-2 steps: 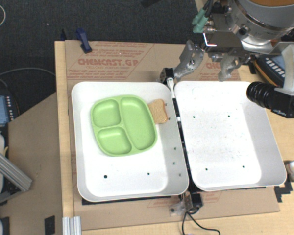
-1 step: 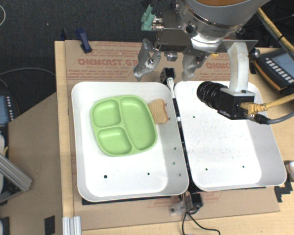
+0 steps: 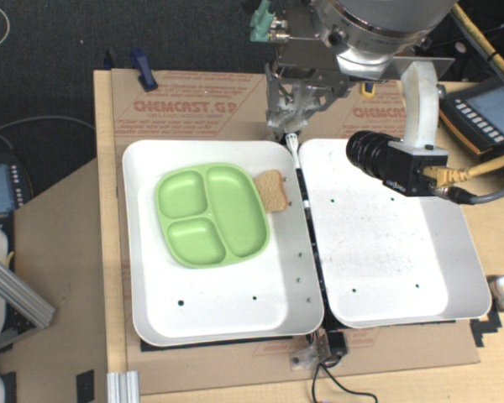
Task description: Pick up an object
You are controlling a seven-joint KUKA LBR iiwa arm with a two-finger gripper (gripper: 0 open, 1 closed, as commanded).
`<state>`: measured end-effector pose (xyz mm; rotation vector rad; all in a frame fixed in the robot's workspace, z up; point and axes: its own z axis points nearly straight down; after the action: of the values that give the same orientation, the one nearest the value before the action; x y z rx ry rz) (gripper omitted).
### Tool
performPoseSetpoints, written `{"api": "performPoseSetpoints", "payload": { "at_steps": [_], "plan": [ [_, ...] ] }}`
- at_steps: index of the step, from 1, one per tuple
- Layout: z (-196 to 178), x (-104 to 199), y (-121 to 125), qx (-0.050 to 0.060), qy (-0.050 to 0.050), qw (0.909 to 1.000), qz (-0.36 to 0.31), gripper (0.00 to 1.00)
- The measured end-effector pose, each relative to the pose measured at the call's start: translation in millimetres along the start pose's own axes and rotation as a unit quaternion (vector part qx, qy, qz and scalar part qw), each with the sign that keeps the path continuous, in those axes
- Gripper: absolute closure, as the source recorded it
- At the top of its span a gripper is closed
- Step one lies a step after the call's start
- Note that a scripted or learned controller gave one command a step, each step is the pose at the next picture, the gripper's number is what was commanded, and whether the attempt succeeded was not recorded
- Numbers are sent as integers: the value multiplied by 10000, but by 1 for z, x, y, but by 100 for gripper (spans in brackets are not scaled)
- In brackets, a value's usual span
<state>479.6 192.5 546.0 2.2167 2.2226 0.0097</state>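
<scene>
- The grey arm (image 3: 386,11), with its orange band at the top edge of the view, reaches in from the upper right.
- Its wrist points downward.
- The gripper (image 3: 292,117) hangs low, metal parts bunched together at its tip.

A: State the bin count.
B: Two white bins: one left bin (image 3: 151,250), one right bin (image 3: 403,259).
A: State the contents of the left bin.
B: Two items: one green divided plate (image 3: 212,215) with three compartments, and one tan cracker-like piece (image 3: 272,190) touching the plate's right edge.
A: State the arm count.
B: One arm, carrying one gripper (image 3: 296,107).
</scene>
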Motion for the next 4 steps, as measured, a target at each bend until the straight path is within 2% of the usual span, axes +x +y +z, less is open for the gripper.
{"api": "performPoseSetpoints", "payload": {
  "at_steps": [1, 2, 3, 4],
  "plan": [
    [175, -11, -3, 123, -50, 9999, 26, 100],
    [183, -100, 4, 54, -25, 10000, 61, 100],
    [175, -95, -2, 21, -11, 10000, 15, 100],
    [161, -122, -1, 10, -13, 10000, 29, 100]
  ]
}}
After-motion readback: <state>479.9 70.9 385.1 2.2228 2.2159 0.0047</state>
